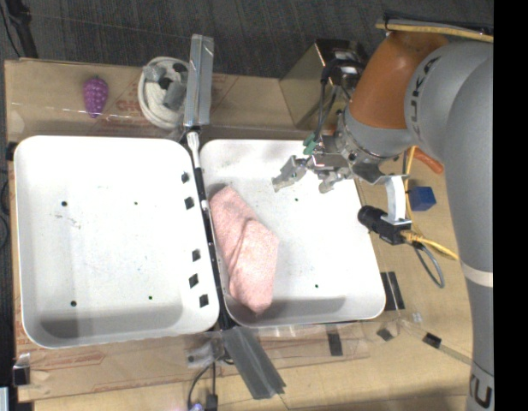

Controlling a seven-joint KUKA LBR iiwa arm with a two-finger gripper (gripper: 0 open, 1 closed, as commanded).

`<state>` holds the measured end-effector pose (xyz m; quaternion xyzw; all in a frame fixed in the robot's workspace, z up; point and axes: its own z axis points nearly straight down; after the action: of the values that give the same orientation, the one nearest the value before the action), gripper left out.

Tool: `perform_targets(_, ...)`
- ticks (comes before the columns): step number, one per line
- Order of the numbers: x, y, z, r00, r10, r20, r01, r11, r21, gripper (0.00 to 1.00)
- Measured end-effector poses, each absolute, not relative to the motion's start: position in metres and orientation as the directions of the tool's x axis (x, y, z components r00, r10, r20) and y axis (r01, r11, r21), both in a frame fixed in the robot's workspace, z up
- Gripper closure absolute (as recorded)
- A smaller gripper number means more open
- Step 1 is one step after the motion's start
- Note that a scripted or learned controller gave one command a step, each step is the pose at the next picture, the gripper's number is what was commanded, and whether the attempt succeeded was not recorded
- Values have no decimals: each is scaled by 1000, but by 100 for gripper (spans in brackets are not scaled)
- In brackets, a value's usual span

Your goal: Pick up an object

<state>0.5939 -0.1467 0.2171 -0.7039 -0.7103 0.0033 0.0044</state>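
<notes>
Camera view, pink folded cloth (244, 251), soft, rumpled, right bin (349, 264)

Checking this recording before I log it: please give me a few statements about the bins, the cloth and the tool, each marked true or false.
1. The folded pink cloth lies in the right-hand shallow white bin, against its left wall. True.
2. The two-finger tool holds the cloth. False: the tool is apart from it, over the bin's upper part, with nothing between its fingers.
3. A small purple knobbly object sits on the bench beyond the left-hand shallow white bin. True.
4. The cloth hangs over the divider into the left-hand bin. False: it stays within the right-hand bin.
5. A small blue block lies inside the right-hand bin. False: it sits outside it, to the right.
</notes>
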Motion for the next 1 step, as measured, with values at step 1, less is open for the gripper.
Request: perform_targets(1,586,-187,360,-394,919,1,919,394,-4,0)
